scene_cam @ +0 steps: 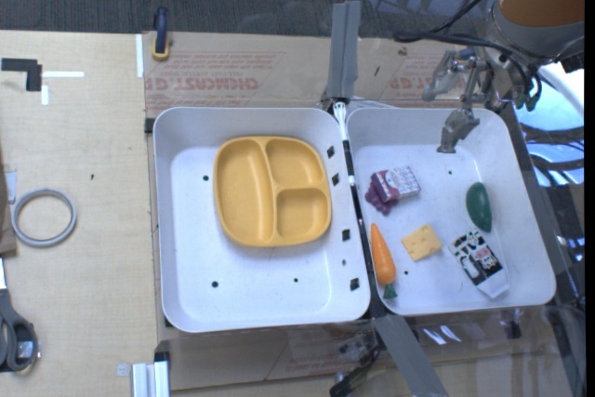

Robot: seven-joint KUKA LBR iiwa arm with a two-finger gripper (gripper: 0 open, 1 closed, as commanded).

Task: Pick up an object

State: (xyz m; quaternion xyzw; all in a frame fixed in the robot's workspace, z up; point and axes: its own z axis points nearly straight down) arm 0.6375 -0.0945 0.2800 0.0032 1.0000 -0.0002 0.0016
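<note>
The gripper (457, 127), seemingly empty though its finger state cannot be told, hovers over the right bin (521, 288), positioned to descend toward the grapes (380, 191).

Both white bins (249, 311) look like smooth, slightly glossy plastic. The yellow divided tray (272, 191) is matt plastic. The bench (84, 274) is pale wood-grain board, with brown printed cardboard (232, 74) behind the bins. The carrot (382, 256) and green vegetable (479, 205) look like shiny plastic; the cheese wedge (421, 243) looks matt. The gripper (456, 130) is dull grey metal.
</note>
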